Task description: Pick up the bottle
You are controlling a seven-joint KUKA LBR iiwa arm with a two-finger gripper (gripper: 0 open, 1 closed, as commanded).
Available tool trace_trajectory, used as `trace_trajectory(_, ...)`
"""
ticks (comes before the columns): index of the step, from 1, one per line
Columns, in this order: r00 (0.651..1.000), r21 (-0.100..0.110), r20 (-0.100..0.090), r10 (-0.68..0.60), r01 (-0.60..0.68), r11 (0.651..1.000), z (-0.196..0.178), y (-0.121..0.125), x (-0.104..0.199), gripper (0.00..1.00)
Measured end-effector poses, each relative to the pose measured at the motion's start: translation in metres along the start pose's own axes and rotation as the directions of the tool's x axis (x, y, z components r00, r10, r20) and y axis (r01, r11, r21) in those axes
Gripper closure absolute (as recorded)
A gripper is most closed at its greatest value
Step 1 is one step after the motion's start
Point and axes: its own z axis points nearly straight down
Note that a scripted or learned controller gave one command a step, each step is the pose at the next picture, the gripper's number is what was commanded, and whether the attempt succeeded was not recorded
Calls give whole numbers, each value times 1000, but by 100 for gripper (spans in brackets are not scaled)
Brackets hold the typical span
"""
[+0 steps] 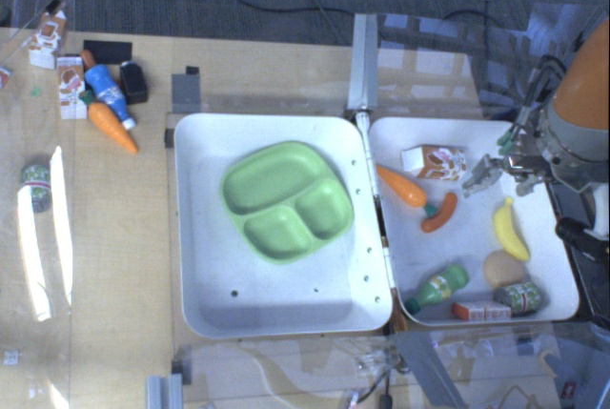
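A green bottle (438, 289) with a label lies on its side in the right bin (562, 250), near the front left corner, its cap pointing at the bin's front wall. My gripper (490, 172) hangs over the back part of the same bin, just right of a small brown and white carton (434, 162). It is well behind the bottle and holds nothing that I can see. The grey arm with its orange band comes in from the right edge.
The right bin also holds a toy carrot (400, 187), a red sausage (439, 213), a banana (510, 232), a tan round item (502, 268), a can (520, 298) and a red packet (481, 311). A green divided plate (286, 200) sits in the left bin (205, 283). A blue bottle (107, 95), cartons and another carrot lie on the bench at far left.
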Motion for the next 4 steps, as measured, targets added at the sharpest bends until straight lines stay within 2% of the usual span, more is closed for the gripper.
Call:
trace_trajectory(1,998,-2,0,-58,58,998,20,-17,-1,0)
trace_trajectory(2,911,-13,8,-412,412,911,127,-49,23,0)
trace_trajectory(3,911,-19,11,-412,412,911,118,-46,23,100)
trace_trajectory(4,911,-19,10,-412,412,911,118,-46,23,0)
